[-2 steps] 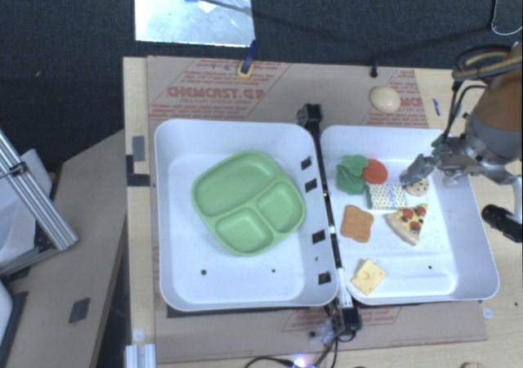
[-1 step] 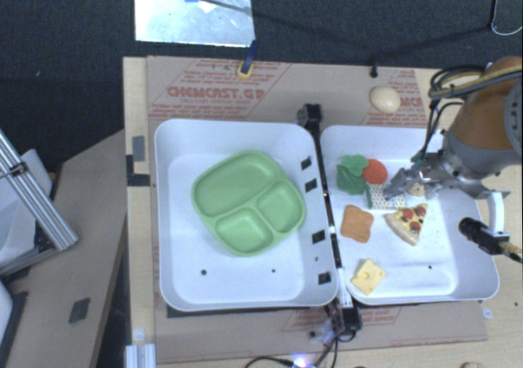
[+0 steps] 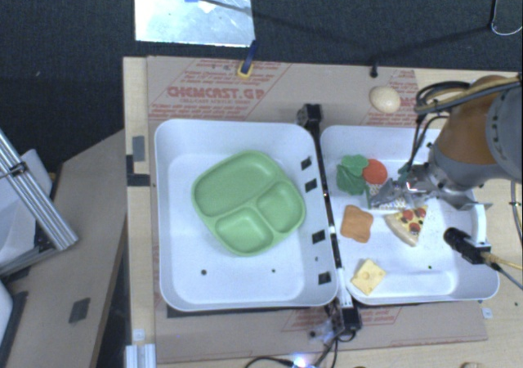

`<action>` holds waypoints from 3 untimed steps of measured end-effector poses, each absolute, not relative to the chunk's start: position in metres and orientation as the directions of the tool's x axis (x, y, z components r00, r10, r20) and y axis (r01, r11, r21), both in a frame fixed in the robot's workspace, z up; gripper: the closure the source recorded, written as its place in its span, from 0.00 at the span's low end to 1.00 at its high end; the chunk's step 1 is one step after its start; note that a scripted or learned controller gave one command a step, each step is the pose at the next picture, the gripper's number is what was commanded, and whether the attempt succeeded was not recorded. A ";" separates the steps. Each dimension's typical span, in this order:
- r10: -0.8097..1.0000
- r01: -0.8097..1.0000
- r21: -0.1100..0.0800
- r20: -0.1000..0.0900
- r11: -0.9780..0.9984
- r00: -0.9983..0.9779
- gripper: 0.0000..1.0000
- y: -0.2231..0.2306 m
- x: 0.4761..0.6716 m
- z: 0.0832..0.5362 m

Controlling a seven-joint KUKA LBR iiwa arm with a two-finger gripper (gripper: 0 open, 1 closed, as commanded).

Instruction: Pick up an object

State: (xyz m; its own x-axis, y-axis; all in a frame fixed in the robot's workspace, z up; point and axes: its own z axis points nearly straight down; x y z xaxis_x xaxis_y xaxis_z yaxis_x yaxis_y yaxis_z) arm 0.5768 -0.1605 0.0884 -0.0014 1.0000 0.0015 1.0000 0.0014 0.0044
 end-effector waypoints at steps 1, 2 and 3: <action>1.000 1.000 0.015 -0.003 0.002 -0.002 1.00 -0.162 0.580 0.103; 1.000 1.000 0.007 -0.003 0.004 -0.004 1.00 -0.171 0.587 0.156; 1.000 1.000 0.007 -0.002 0.005 -0.005 1.00 -0.172 0.590 0.200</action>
